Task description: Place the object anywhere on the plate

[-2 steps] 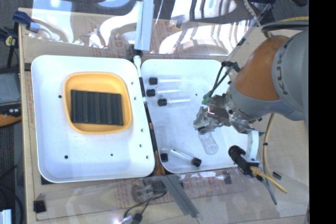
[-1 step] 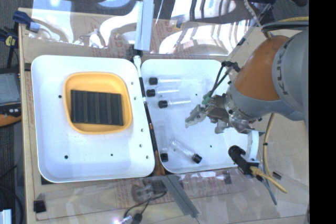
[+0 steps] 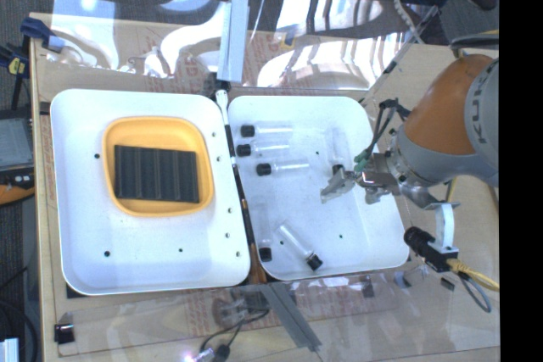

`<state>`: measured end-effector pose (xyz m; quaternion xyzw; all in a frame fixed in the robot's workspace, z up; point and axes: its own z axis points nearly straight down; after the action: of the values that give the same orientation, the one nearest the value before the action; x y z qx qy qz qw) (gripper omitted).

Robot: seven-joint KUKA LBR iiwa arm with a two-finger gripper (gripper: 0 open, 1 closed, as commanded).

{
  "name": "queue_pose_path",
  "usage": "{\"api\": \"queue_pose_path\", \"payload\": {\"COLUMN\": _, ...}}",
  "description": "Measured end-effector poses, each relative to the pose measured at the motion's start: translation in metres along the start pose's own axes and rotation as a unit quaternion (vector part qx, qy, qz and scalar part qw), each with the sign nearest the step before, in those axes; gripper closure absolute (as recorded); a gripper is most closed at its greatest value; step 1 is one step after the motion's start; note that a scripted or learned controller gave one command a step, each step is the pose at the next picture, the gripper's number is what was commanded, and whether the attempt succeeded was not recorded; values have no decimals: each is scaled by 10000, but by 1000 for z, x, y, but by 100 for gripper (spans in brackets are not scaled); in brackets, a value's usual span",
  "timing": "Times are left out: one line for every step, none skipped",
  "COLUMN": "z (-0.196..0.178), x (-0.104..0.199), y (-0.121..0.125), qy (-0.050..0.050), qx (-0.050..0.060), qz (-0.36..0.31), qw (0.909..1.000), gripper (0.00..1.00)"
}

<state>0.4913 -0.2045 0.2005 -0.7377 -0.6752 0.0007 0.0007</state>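
Grey and orange, the arm [image 3: 450, 127] reaches in from the right over the right bin [image 3: 356, 258], its gripper [image 3: 337, 184] low above the bin floor; whether it is open or closed cannot be told. Several clear tubes with black caps lie in that bin: three [image 3: 267, 150] near its left wall and another [image 3: 297, 245] toward the front edge. Well apart, the yellow plate [image 3: 157, 133] with a dark ridged insert [image 3: 158, 174] sits in the left bin [image 3: 127, 258].
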Motion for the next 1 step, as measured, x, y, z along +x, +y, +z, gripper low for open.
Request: {"api": "queue_pose_path", "payload": {"z": 1, "x": 67, "y": -1, "qy": 7, "qx": 21, "qz": -45, "qw": 10000, "gripper": 0}}
